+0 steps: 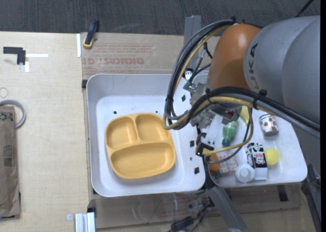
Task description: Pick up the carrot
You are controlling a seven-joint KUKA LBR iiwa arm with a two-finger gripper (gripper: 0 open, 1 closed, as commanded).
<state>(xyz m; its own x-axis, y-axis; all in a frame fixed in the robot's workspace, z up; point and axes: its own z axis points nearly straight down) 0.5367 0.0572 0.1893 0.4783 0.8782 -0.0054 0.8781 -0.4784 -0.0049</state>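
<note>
Item 1, arm (285,68): grey with an orange band, reaching in from the right and hanging over the seam between the two bins, cables looped about the wrist.

Item 2, gripper (204,124): buried under cables and wrist hardware just above the right bin's left edge; whether it is released, clenched or grasping anything cannot be told.

Item 3, carrot (214,165): probably the small orange patch at the near left of the right bin (295,175), mostly hidden by cable and neighbouring objects; identification uncertain.

Item 4, left bin (97,124): holds a yellow divided plate (140,145).

Item 5, right bin contents: green bottle (229,132), yellow ball (272,156), small can (268,125), white bottle (244,174), all close together.

Item 6, tabletop (41,124): wooden, left of the bins.

Status: nothing is visibly held. Judged from position, the arm is at or near the pick, low over the carrot's corner; securing and lifting appear still to be done.
</note>
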